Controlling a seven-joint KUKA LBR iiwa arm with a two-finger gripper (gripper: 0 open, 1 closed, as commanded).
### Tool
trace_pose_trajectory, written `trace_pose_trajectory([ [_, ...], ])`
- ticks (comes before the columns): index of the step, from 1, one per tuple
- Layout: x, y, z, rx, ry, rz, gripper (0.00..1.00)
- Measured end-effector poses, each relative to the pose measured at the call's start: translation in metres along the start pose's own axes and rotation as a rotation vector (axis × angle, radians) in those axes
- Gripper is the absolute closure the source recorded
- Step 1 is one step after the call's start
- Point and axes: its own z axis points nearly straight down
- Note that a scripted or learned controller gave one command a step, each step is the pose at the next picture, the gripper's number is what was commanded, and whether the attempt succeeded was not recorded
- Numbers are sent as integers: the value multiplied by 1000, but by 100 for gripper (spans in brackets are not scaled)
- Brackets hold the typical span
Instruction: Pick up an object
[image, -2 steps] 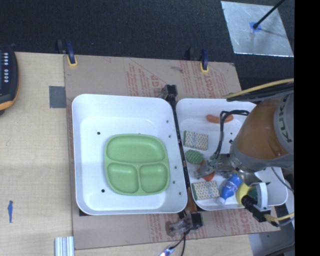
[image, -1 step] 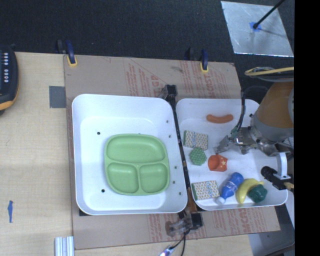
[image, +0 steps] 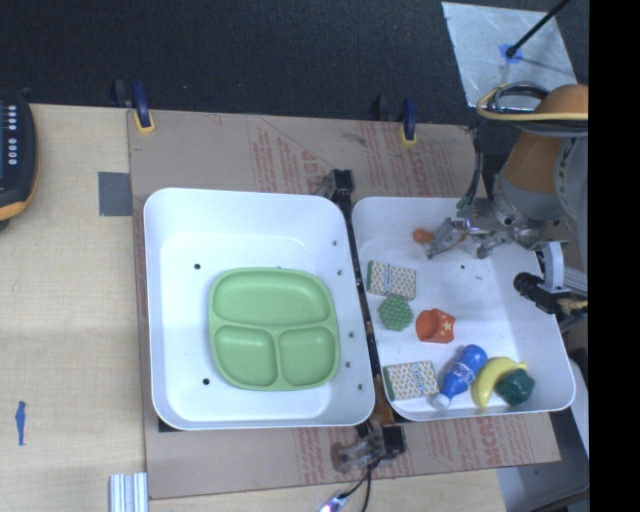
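Starting from the left, the left bin (image: 160, 300) held a green divided plate (image: 273, 327) lying flat near its middle, and nothing else of note lay in that bin. Across the divide, the right bin (image: 545, 345) carried all the loose objects: a patterned packet (image: 391, 279) near its left wall, a green textured ball (image: 395, 314) just below it, a red piece (image: 435, 324) beside that, and a second patterned packet (image: 411, 380) toward the near edge. Farther right along the near edge lay a blue bottle (image: 460, 373), touching a yellow banana (image: 492, 380) and a dark green item (image: 516, 388). A small orange piece (image: 424, 237) sat near the far side, just left of the gripper (image: 462, 240), which hung low over the bin with its fingers spread apart and nothing between them. By my reading, the pick was not yet made: every object rested in the bin, so closing on one and lifting it were both left to do.
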Motion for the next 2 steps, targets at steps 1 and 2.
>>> trace_pose_trajectory([
  [1, -13, 7, -152, -3, -1, -1, 0],
  [2, 38, -16, -46, 3, 1, -2, 0],
])
